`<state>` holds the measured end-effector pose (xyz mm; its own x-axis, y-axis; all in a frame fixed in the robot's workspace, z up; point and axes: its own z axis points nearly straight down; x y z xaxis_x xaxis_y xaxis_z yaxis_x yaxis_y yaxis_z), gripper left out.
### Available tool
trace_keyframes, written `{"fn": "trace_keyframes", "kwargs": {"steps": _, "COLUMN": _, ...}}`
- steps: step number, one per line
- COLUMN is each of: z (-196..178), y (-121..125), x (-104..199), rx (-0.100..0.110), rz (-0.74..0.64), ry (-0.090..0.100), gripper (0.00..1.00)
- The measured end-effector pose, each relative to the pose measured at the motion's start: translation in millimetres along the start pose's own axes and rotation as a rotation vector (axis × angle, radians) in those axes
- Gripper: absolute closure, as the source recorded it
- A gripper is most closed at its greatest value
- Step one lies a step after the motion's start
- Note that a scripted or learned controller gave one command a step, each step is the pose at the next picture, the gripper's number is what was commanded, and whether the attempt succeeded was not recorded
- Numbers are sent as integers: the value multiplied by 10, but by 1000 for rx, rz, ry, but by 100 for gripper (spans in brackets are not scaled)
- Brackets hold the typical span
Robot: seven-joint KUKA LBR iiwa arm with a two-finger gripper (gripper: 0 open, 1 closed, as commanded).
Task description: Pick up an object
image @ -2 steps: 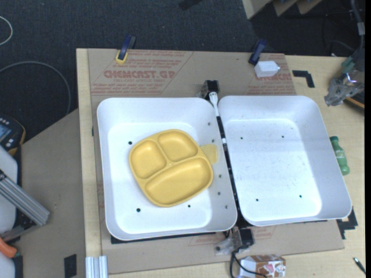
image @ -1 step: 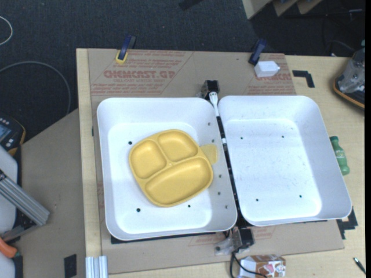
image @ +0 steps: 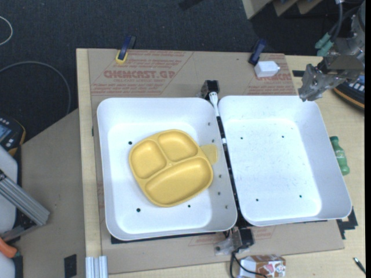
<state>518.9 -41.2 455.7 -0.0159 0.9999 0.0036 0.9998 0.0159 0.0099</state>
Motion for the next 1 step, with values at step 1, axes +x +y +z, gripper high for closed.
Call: {"fn": "trace_keyframes", "kwargs": {"steps": 1, "z": 1233, "y": -99, "x": 295, "rx": 21, "rz": 13, "ry": -2, "gripper": 100}}
